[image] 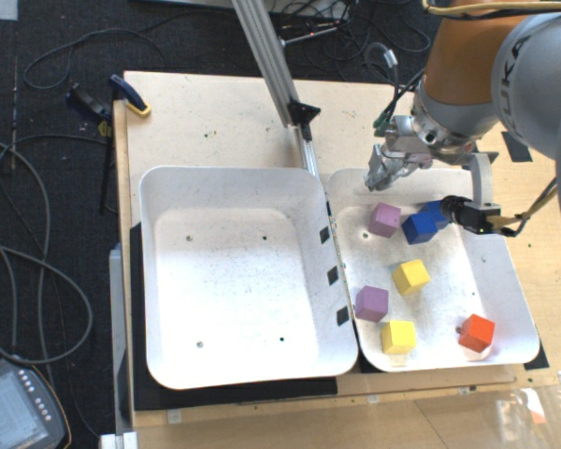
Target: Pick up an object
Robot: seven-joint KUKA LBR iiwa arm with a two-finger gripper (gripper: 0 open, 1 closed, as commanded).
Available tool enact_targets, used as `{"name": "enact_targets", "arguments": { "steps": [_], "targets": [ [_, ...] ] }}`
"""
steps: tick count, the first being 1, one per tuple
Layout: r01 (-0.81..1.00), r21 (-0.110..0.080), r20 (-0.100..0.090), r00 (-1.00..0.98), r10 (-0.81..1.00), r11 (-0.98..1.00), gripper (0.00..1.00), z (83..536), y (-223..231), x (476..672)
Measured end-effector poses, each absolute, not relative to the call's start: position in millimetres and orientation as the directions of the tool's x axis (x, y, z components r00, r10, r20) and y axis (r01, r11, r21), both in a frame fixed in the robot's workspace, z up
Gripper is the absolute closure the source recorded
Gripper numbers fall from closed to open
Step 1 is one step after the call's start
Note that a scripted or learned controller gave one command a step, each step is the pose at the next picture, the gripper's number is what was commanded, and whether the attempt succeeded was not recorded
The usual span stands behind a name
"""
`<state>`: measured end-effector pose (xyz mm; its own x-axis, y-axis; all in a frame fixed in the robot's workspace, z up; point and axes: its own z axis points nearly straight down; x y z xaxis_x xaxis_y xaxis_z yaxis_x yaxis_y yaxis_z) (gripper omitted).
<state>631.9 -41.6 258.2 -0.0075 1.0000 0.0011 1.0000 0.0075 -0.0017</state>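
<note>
Tool (385,173) hangs above the right white plastic bin's (511,288) far edge; grip state can't tell. Just below it: purple foam cube (385,220), w/ blue foam cube (424,224) beside. 4 more cubes nearer the camera.

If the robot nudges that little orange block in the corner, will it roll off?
Probably not: the orange block looks cube-shaped with flat faces, so it should slide rather than roll. It seems stiff and likely light. The bin's raised rim beside it would probably stop it.

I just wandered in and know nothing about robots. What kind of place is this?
Probably a robotics lab. A grey robot arm hangs over two white bins, coloured toy blocks such as a blue one lie there, and cables trail across the floor.
</note>
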Motion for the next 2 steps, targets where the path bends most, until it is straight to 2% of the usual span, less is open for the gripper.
{"name": "enact_targets", "arguments": {
  "steps": [2],
  "targets": [
    [1.000,0.003,0.001,-0.008,1.000,0.008,1.00,263.8,58.0,649.5]
  ]
}}
